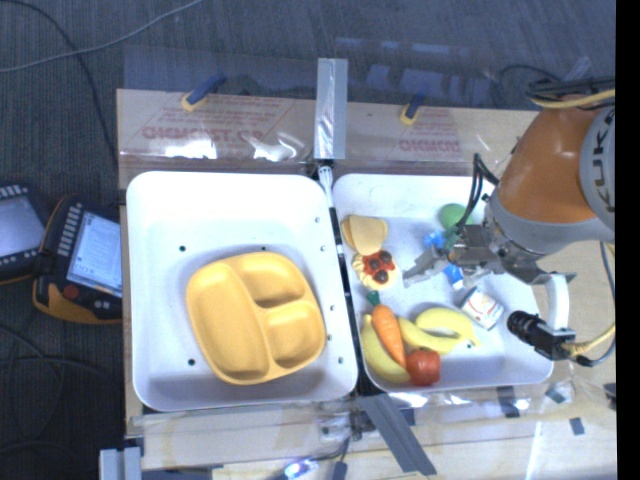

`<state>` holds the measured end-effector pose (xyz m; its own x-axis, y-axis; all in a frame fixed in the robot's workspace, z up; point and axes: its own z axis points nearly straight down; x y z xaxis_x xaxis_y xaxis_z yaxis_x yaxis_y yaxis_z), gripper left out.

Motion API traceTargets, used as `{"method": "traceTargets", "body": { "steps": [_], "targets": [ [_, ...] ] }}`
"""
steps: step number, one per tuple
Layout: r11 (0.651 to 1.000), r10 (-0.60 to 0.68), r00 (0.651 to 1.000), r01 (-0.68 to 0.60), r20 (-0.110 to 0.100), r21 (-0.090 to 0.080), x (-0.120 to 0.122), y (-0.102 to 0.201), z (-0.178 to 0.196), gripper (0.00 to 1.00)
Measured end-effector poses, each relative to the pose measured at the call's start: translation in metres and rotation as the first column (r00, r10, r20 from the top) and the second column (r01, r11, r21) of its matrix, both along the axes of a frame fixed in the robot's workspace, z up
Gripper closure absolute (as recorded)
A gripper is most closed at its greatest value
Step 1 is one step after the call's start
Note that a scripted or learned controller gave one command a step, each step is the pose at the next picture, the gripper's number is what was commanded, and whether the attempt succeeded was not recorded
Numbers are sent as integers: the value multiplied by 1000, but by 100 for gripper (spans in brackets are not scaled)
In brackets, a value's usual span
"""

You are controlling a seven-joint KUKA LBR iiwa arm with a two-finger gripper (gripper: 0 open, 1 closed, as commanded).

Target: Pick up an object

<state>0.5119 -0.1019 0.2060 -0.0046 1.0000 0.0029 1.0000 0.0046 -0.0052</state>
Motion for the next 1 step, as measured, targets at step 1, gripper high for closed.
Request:
{"method": "traceTargets", "body": {
  "steps": [1],
  "targets": [
    [1000, 4, 1000, -4, 2, 1, 57, -45, -37, 0]
  ]
}}
